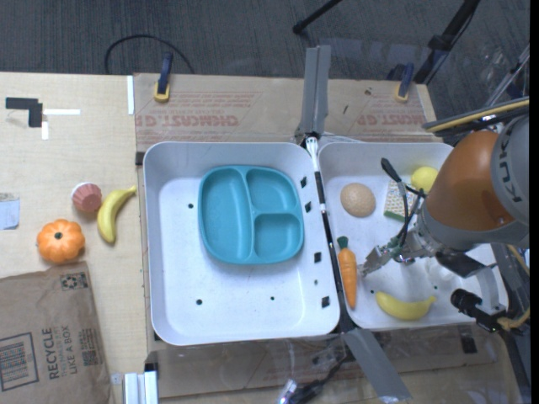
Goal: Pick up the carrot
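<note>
The carrot is orange with a small green top. It lies lengthwise against the left wall of the right bin, green end toward the back. My gripper hangs low over the right bin, just right of the carrot's middle, its tip pointing left toward it. Nothing shows in the gripper's hold. The grey arm with its orange band reaches in from the right and covers part of that bin.
In the right bin lie a beige egg, a lemon, a small packet and a banana. A teal divided plate sits in the left bin. A pumpkin, another banana and a pink cupcake rest on the bench at left.
</note>
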You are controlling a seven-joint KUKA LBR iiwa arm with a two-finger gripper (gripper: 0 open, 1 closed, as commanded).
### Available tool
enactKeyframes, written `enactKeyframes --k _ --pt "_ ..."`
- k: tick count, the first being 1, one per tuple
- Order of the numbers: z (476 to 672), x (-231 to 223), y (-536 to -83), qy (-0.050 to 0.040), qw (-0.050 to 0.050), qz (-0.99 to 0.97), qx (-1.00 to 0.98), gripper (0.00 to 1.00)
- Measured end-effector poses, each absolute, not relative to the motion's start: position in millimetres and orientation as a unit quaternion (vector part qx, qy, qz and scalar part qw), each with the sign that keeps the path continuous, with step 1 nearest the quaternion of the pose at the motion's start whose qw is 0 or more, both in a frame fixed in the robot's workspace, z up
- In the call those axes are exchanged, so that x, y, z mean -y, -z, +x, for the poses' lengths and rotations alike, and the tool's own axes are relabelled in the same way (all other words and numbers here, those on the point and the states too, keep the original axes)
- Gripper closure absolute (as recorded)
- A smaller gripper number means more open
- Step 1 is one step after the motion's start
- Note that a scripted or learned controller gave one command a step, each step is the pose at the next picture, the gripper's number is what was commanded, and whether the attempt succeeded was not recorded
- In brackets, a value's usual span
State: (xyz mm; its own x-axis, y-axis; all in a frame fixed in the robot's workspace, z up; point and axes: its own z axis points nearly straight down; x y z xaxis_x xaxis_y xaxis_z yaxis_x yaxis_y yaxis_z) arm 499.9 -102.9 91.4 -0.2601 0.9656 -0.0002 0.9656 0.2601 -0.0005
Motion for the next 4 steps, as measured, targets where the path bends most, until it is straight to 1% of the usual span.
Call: enactKeyframes --k 1,2,3,4 --pt "500.0 104 -100 -0.0005 0.000 -0.610 0.792 1.00" --pt "477.8 60 -191 -0.0009 0.000 -0.726 0.687 1.00" --pt "477.6 37 -190 -0.0019 0.000 -0.843 0.538 1.00" --pt "477.5 -2 -190 -0.0024 0.000 -0.919 0.395 1.00"
